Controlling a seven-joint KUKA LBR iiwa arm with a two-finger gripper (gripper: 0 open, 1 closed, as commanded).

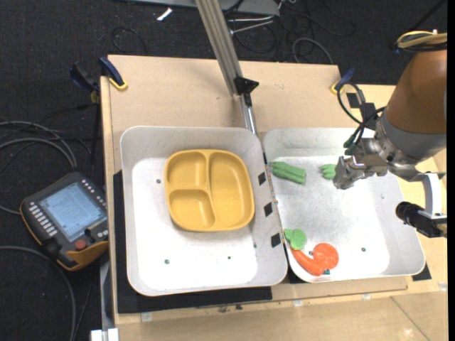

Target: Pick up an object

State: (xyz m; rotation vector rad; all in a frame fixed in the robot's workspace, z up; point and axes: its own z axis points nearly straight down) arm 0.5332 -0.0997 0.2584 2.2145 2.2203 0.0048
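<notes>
The tool (344,177) hangs low in the right bin (370,226) beside a small green piece (328,170); its grip cannot be told.

Even bright overhead light, soft short shadows right of the yellow tray (210,190), white bins (142,212) slightly washed out, mild overall softness.

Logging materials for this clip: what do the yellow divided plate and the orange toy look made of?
Yellow divided plate: likely moulded plastic, with an even colour, soft sheen and rounded compartment ridges. Orange toy: probably plastic or rubber, smooth and slightly glossy; the view cannot settle which.
</notes>
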